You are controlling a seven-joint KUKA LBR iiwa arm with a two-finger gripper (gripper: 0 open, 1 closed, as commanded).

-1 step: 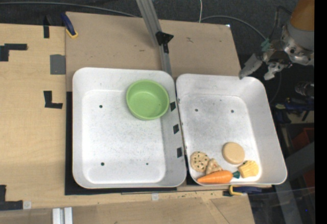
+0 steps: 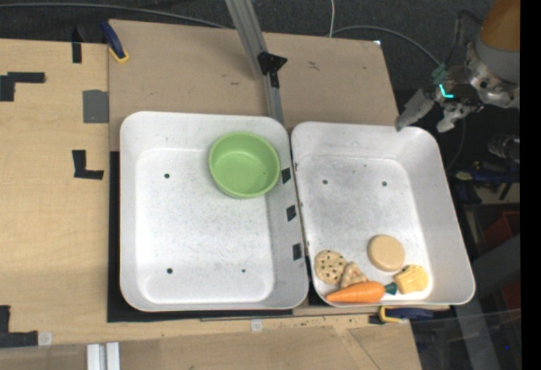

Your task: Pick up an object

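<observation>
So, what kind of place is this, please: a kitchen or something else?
Probably a robot lab bench, not a kitchen. Two shallow white bins lie side by side on a taped work surface, a robot arm's gripper hangs at the right, and the food, such as the carrot, looks like toys.

Matt green plastic bowl (image 2: 244,164)

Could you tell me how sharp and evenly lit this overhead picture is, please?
Camera view: even, soft light, faint shadows; the green bowl and toy carrot are fairly sharp, the end effector at the right bin corner is dim and slightly blurred.
</observation>
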